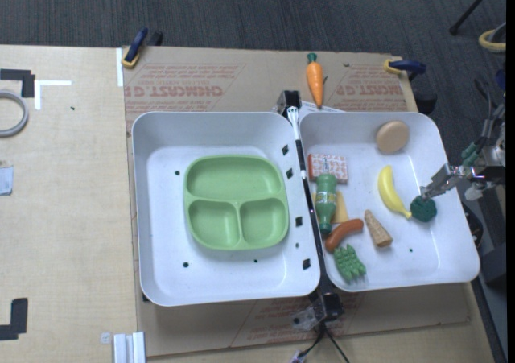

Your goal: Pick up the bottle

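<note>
- Bench: I see two shallow white bins side by side on a sheet of cardboard [201, 80], the left bin [153, 216] and the right bin [451, 261] meeting at a clipped seam in the middle.
- Left bin: it holds a green divided tray [236, 202] with three compartments, lying flat near the bin's centre.
- Bottle [325, 202]: the green bottle lies in the right bin, close against the bin's left wall, its length running from far to near. A red-and-white packet [328, 166] sits just beyond its far end; a sausage [344, 233] lies just beside its near end.
- Other contents of the right bin: a green bunch of grapes [349, 263] at the near left, an ice-cream cone [377, 228] near the middle, a banana [393, 191] to the right of centre, a round tan bun [393, 137] at the far side, and a dark green broccoli piece [423, 209] towards the right wall.
- Claw [431, 188]: it reaches in over the right bin's right edge, its tip just beside the broccoli and well apart from the bottle. I cannot tell how it is set.
- Outside the bins: a toy carrot [314, 80] rests on the cardboard just beyond the seam.
</note>
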{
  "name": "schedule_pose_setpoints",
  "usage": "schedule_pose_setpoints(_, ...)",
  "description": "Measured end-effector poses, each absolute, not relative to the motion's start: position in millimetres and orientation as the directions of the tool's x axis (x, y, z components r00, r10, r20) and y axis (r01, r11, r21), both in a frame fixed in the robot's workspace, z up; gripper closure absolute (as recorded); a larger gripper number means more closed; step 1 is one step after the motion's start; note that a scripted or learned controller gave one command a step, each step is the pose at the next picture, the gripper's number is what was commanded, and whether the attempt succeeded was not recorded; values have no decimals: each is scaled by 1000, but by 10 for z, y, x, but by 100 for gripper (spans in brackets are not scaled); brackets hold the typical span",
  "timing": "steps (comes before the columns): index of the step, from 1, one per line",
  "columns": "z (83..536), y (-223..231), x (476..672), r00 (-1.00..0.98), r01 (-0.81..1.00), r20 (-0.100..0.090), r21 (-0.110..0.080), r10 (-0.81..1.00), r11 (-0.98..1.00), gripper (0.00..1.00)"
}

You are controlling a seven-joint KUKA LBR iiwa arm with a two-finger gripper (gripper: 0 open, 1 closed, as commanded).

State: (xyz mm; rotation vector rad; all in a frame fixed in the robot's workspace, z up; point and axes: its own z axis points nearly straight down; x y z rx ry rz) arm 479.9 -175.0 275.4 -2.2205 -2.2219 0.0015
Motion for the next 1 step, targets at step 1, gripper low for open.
schedule_pose_setpoints(1,2847,-1752,4805,-1,1000,-1,-1,1000,1,100)
